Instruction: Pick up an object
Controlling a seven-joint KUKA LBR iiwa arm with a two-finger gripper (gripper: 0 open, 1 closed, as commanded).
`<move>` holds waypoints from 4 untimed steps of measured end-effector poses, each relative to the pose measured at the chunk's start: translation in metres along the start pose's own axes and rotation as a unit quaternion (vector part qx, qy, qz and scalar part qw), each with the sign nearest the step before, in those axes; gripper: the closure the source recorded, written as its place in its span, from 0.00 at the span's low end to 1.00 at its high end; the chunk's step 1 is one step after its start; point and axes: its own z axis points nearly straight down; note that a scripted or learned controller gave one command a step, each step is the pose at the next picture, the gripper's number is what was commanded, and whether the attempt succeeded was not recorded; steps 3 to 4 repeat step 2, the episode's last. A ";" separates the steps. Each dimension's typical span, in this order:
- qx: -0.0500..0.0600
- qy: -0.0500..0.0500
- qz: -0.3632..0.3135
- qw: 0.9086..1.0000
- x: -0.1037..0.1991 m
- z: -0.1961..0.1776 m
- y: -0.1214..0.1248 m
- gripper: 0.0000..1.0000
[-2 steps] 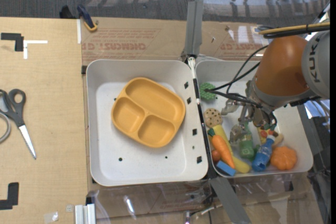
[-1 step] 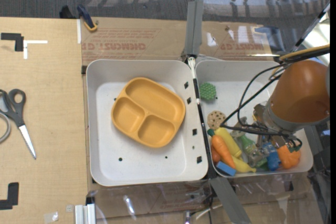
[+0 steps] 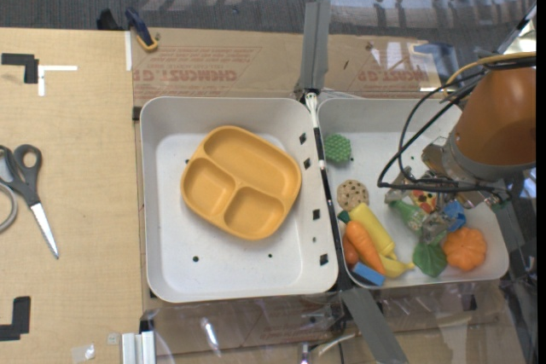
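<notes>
— Where's the arm [image 3: 502, 117] now?

— Reaching in from three o'clock, hanging over the right bin [image 3: 386, 113]. The orange band sits right over the bin's three o'clock side, and the black cables loop out from it toward the middle.

— And the gripper [image 3: 433, 213]?

— Down among the toys, at about four o'clock in that bin. The arm hides most of it from where I stand. I can't tell whether it is released, clenched or grasping anything.

— What's under it?

— A crowded heap. A small colourful packet [image 3: 416, 205] and a blue piece [image 3: 454, 214] lie right at the gripper. Just beside them, toward five o'clock, an orange pumpkin [image 3: 465, 249] touches a green leaf [image 3: 430, 259].

— Anything else in there?

— A green ball [image 3: 338, 149] at ten o'clock, well apart from the heap. A cookie [image 3: 351, 194] at nine o'clock. Below it a yellow corn [image 3: 374, 228] lies slanted, with a carrot [image 3: 365, 245] alongside, touching it, and a blue block [image 3: 368, 274] at seven o'clock by the carrot's tip.

— And the left bin [image 3: 162, 183]?

— A yellow divided plate [image 3: 241, 181], sitting a bit toward twelve o'clock of centre, turned at an angle.

— Outside the bins?

— Scissors [image 3: 32, 192] on the bench [image 3: 68, 132] at nine o'clock, well away from both bins.
</notes>
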 end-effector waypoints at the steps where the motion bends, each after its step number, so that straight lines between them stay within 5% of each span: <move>1: -0.003 -0.001 0.029 1.000 0.013 0.011 -0.063 0.00; 2: -0.001 0.001 0.099 0.995 -0.027 0.017 0.001 0.00; 4: -0.001 0.001 0.099 0.995 -0.027 0.017 0.001 0.00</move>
